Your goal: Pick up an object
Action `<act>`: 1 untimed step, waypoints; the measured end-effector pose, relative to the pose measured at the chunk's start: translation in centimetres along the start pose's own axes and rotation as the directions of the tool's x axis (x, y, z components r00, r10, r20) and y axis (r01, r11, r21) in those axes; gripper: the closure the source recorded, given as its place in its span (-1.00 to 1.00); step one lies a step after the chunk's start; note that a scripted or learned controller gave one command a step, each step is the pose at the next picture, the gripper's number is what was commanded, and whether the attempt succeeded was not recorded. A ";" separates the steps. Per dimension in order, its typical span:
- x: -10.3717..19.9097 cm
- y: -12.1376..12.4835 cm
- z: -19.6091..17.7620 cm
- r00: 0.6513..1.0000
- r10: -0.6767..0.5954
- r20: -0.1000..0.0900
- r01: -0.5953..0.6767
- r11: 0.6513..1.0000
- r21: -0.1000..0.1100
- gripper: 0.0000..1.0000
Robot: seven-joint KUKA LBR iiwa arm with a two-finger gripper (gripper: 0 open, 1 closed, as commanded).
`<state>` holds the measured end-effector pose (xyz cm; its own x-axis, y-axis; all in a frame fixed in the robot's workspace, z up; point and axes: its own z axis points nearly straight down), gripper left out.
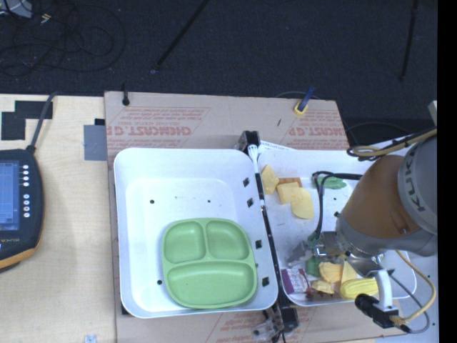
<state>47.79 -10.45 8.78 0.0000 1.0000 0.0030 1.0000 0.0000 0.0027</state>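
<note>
My gripper (319,249) reaches down into the right bin (280,224), low over a heap at the bin's near side. The heap holds a corn cob (359,287), a yellow piece (330,271), a small dark green item (313,266) and a purple and white packet (295,280). The gripper's metal end sits right above the green item and the yellow piece. Further back in the same bin lie a pale yellow chunk (269,179), a tan block (289,191) and a yellow wedge (303,205). A green object (333,184) lies at the back, partly behind the arm.
The left bin (136,184) holds a green divided plate (208,261). The orange and grey arm (385,206) covers the right half of the right bin. A teach pendant (16,206) lies on the bench at the far left. Cables trail at the lower right.
</note>
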 end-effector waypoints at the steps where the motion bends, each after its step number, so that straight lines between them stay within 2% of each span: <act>1: -1.0 6.6 0.0 1.000 -0.002 0.002 0.002 1.000 0.003 -1.00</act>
<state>54.36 -11.42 8.75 -0.0023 1.0000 0.0014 1.0000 0.0023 -0.0005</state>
